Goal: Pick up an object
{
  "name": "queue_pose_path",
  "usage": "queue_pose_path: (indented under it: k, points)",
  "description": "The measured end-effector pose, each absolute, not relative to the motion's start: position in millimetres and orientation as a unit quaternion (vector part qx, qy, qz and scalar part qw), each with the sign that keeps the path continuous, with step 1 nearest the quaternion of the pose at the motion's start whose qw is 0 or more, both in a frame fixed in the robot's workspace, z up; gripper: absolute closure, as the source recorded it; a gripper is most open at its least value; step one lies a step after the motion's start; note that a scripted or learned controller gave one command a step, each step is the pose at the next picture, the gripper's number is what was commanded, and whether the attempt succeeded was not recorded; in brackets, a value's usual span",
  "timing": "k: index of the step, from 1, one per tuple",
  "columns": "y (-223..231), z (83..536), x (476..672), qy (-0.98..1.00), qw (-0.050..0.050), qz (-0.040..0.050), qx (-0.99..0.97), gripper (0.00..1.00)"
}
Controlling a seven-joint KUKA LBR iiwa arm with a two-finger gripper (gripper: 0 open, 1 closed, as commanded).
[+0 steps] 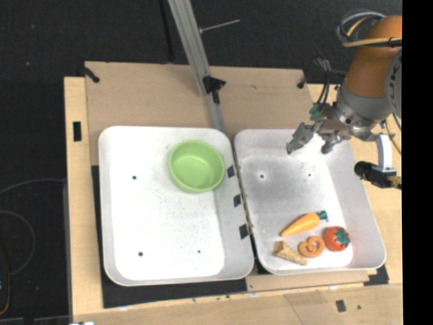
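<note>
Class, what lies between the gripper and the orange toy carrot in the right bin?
Bare white bin floor separates gripper from orange toy carrot, per the camera view.

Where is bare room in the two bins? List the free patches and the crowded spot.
Left bin: bare floor everywhere below and left of the green bowl. Right bin: bare middle, between the gripper above and the carrot below. Crowded: its near right corner, with carrot, tomato, pretzel and cracker.

Carrot (302,223), tomato (336,238), pretzel (311,246) and cracker (289,252) cluster in right bin's near corner.
</note>
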State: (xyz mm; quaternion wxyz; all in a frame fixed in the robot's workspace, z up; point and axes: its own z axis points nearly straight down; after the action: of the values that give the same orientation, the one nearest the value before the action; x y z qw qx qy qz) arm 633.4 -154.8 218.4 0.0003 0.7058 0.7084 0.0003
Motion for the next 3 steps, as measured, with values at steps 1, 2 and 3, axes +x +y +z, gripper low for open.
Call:
queue_pose_path:
  k: [1, 2, 3]
  points:
    - [-155, 218, 633.4, 0.709, 0.000, 0.0000, 0.706, 0.00]
    - [-156, 173, 640.3, 0.709, 0.000, -0.0021, 0.705, 0.00]
    - [-155, 129, 634.1, 0.707, 0.000, -0.0022, 0.707, 0.00]
